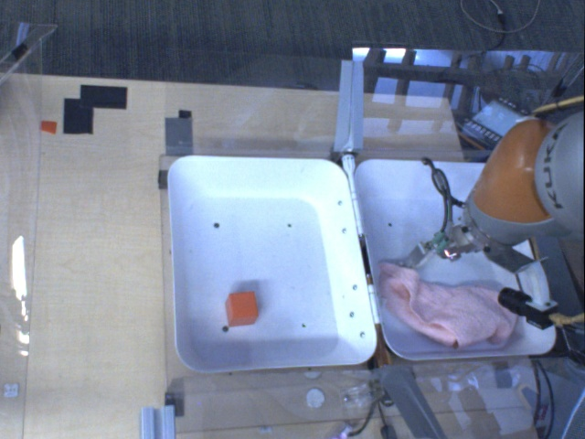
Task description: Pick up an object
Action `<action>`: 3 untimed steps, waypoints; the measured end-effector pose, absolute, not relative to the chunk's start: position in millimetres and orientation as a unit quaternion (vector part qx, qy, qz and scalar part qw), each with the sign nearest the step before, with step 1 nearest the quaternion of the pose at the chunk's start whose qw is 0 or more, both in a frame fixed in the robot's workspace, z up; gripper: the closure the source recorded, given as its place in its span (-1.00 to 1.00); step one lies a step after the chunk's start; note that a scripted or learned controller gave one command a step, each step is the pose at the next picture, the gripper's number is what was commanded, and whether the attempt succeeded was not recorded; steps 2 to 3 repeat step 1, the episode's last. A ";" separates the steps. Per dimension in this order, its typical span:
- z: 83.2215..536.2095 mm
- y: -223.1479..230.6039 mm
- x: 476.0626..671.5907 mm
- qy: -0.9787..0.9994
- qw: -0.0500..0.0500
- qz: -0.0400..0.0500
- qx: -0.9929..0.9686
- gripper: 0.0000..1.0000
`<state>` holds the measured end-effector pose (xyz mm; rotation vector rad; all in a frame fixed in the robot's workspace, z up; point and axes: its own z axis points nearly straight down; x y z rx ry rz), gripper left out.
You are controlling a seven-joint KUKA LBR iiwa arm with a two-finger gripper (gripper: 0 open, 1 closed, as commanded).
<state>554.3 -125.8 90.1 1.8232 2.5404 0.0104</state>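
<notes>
Camera view looks down on a pale wooden counter [91, 273] bearing two shallow white bins side by side. In the left bin [265, 190] an orange cube [242, 308] sits alone on the floor, toward the near left corner, apart from every wall. Small dark dots mark the bin's floor around it.

In the right bin [402, 208] a pink cloth [448, 309] lies crumpled along the near side, stretching from just beside the shared divider almost to the far right wall. Its folds bunch higher at the left end.

The arm [526, 176] comes in from the right, its orange band large over the right bin's far right part. Below the band the grey wrist narrows to the pincer [445, 248], which sits low in the right bin just above the cloth's upper edge, near its left half. A small reddish light glows at the tip. Whether the pincer touches the cloth cannot be told, and nothing shows between its fingers; they are too small and cluttered here to tell if they stand apart or together. A thin dark cable [441, 190] curls up from the pincer along the bin's floor.

On the counter's far left lie black blocks [91, 106] and a small orange tag [48, 127].
</notes>
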 end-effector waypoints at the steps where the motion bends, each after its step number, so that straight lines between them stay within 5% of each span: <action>1: 91.2 -97.6 494.0 0.854 0.010 0.004 0.520 -1.00; 3: 91.2 -97.6 494.0 0.854 0.010 0.004 0.520 -1.00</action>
